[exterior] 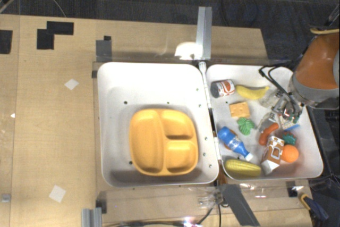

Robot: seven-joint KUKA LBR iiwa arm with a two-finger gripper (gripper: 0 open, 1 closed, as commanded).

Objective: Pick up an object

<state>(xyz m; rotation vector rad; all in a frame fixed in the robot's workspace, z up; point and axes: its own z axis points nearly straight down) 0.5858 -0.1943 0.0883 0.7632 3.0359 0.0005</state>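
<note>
The arm (319, 69) reaches in over the right bin (313, 167), its gripper (284, 110) low above the clutter near the bin's right side; whether it is apart or together cannot be told. Just below it lie an orange-red piece (267, 134), a brown and white carton (273, 152) and an orange ball (290, 153). Farther left sit a can (223, 87), a banana (252, 92), a cheese wedge (239, 109), a green piece (245, 126), a blue bottle (232, 142) and a corn cob (242, 168). The left bin (114, 87) holds a yellow divided tray (164, 141)
</note>
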